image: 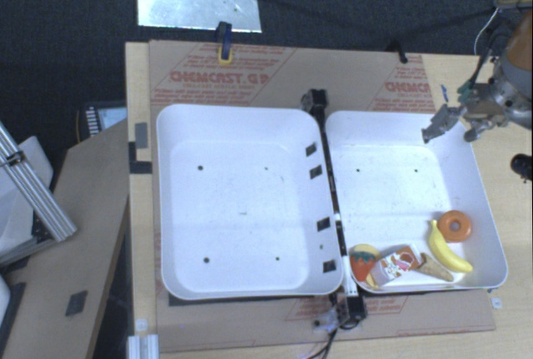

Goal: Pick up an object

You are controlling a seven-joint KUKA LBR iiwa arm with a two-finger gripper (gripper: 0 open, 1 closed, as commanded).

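Clearly, nothing has been picked yet: the candidates are gathered along the near edge of the right bin (391,141), where a banana (447,249) lies beside an orange round object (455,225), with a small printed packet (394,263), a tomato-like piece (363,261) and a brown wedge (436,270) close by. The left bin (241,120) sits alongside. The gripper (455,124) is held above the far right rim of the right bin, well apart from the pile, its fingers spread with nothing between them. The approach step is judged to be in hand; next, the gripper must be carried toward the near edge, centred over one item and lowered
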